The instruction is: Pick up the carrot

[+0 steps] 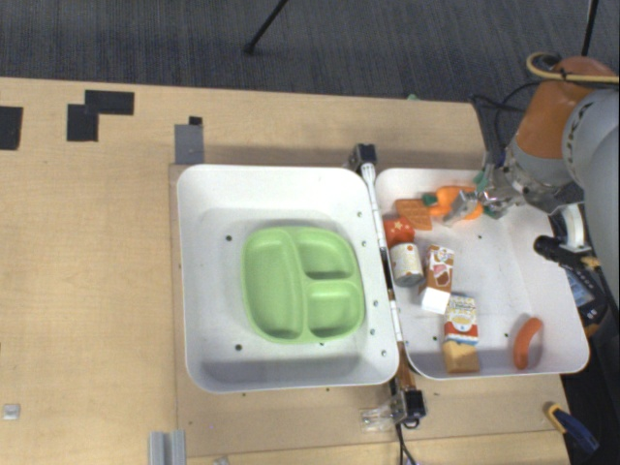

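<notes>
The gripper (467, 201) reaches into the right bin (552, 298) from the right, its fingers closed around the carrot (449, 200) at the bin's far edge. Beside the carrot lie a cracker (414, 212), a can (406, 263) and small cartons (461, 320). A green plate (302, 283) sits in the left bin (208, 260).

We see the carrot (451, 201), a small orange piece, lying at the far edge of the right bin (552, 289), toward its middle
</notes>
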Available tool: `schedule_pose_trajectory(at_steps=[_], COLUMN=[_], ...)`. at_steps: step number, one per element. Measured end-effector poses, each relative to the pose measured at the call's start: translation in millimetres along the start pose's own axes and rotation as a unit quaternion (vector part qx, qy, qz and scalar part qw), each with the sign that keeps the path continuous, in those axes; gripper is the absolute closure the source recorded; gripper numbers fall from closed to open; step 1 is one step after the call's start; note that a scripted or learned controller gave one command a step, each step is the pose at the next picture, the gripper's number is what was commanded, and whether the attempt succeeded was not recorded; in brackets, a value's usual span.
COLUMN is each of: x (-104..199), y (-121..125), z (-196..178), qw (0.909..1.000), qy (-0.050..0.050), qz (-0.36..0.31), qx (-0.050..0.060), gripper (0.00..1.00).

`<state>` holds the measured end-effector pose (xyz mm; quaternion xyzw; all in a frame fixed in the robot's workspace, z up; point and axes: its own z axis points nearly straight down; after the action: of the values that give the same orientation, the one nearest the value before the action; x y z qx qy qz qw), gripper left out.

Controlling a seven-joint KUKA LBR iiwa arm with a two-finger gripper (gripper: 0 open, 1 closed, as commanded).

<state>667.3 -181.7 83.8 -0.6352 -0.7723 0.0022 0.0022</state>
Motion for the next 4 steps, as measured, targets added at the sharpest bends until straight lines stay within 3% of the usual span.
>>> schedule_pose_trajectory(at_steps=[1,2,3,4], x=[43,125,106,95], y=[5,26,-27,5], z=[1,-102,-19,-12], qw=[0.9932,0.9999,0.9984,0.9906], qy=[0.002,0.000,-0.003,0.002], qz=[-0.116,0.013,-0.056,0.136], qx=[0.007,-0.005,-0.011,-0.008], gripper=[0.00,0.00,0.00,0.00])
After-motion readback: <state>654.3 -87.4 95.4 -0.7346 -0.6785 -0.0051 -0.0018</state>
